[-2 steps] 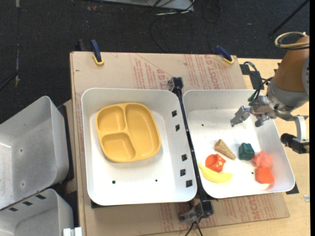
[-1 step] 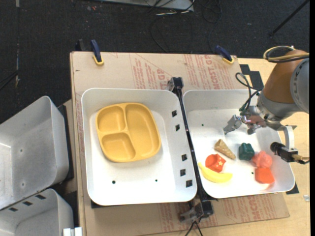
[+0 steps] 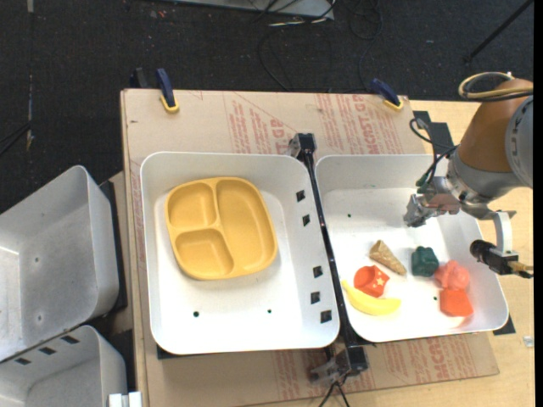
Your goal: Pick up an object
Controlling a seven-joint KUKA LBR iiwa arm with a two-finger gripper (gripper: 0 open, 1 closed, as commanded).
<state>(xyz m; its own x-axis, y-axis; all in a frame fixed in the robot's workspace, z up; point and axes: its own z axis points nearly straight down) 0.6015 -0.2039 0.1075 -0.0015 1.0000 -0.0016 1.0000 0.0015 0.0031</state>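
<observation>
The pincer (image 3: 417, 213) hangs low over the right bin (image 3: 365, 176) — I cannot tell its state — above the toy food (banana (image 3: 371, 303), red pepper (image 3: 371, 279), green piece (image 3: 425, 260)) near the front.

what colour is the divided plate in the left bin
Yellow-orange. The plate shows best in the camera view, lying flat in the left bin.

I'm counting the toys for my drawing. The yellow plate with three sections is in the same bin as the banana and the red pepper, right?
Not quite. The camera view shows the yellow plate alone in the left bin. The banana and the red pepper lie in the right bin, beside the other toys. The plate does have three sections.
</observation>
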